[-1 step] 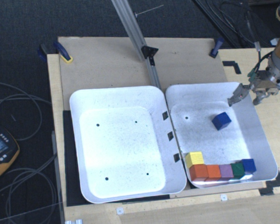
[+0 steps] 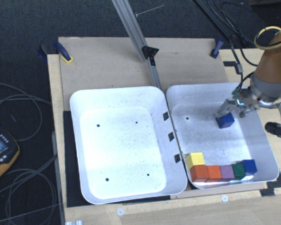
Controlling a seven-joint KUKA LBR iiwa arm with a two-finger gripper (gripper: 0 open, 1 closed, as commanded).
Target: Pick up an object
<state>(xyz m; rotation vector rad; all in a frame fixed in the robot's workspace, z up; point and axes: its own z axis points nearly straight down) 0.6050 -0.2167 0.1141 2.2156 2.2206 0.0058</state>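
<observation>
A blue cube (image 2: pixel 225 121) sits at the tips of my gripper (image 2: pixel 226 115) in the upper right part of the right bin (image 2: pixel 178 102). The grey fingers (image 2: pixel 223 111) close on the cube's top, and it looks held slightly above the bin floor. The arm reaches in from the right, its orange band (image 2: pixel 272 68) above the wrist. Along the right bin's front wall lies a row of cubes: yellow (image 2: pixel 196 158), red (image 2: pixel 199 172), orange (image 2: pixel 213 172), purple (image 2: pixel 227 171), green (image 2: pixel 238 169) and a second blue one (image 2: pixel 249 165).
The left bin (image 2: pixel 78 137) lies beside the right one, and they meet along a shared edge with black clips (image 2: pixel 170 136). A metal pole (image 2: pixel 135 34) slants up from behind the bins. Cables lie on the dark floor on the left.
</observation>
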